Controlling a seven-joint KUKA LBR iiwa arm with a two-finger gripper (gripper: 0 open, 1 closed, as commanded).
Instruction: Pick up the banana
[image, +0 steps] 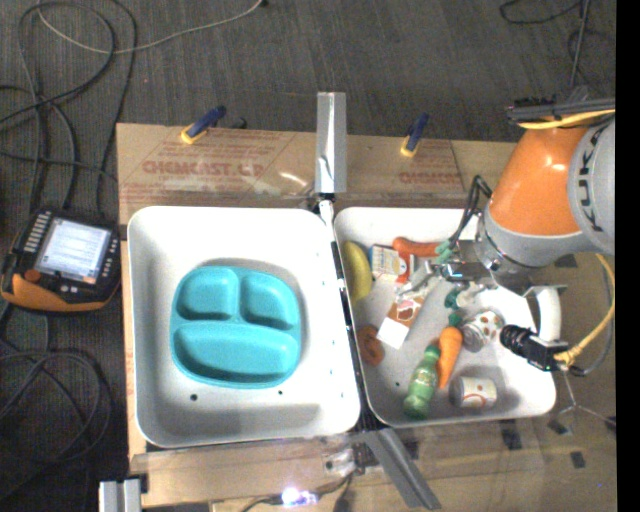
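The banana (357, 270), yellow-green, lies along the left wall of the right bin (540, 400), near its far end. My gripper (448, 272) hangs over the middle of the right bin, below the grey wrist and the orange band (545, 185). It is about a hand's width to the right of the banana and apart from it. Between the two sit a small red and white carton (386, 262) and an orange sausage-like toy (414, 245). Nothing of the banana is covered by the gripper.
The right bin also holds a carrot (449, 350), a green bottle (424, 378), a white can (473, 392), a brown ring (372, 346) and a spotted white cup (486, 325). The left bin (150, 400) holds a blue divided plate (238, 323). A pendant (65, 258) lies off the bench's left side.
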